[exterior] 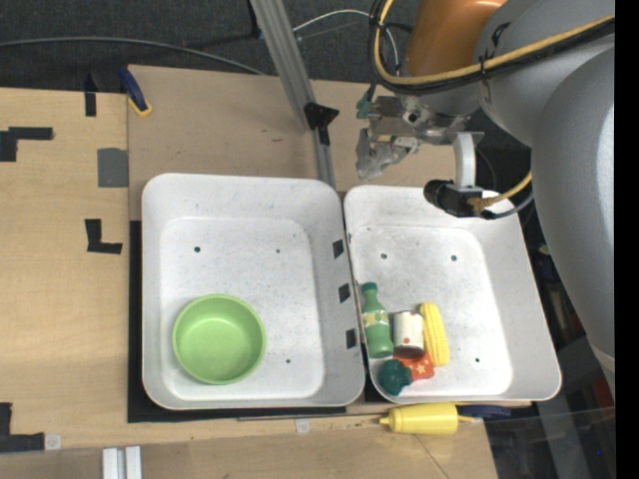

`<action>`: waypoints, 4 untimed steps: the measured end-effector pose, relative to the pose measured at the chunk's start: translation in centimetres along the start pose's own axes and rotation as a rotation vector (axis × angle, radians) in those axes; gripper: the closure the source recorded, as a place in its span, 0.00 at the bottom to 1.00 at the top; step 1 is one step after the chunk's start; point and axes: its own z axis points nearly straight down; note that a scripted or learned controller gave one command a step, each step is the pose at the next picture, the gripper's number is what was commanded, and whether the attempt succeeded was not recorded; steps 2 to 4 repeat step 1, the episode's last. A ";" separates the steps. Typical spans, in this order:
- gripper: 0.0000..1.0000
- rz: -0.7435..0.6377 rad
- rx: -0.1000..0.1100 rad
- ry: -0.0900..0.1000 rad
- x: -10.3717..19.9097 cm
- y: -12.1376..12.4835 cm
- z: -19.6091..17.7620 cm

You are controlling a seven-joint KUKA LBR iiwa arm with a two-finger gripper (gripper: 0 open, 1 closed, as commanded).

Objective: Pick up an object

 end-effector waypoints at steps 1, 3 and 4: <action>1.00 0.000 0.002 0.000 5.4 -1.3 0.9; 1.00 0.000 0.002 0.000 5.4 -1.3 0.9; 1.00 0.000 0.002 0.000 5.4 -1.3 0.9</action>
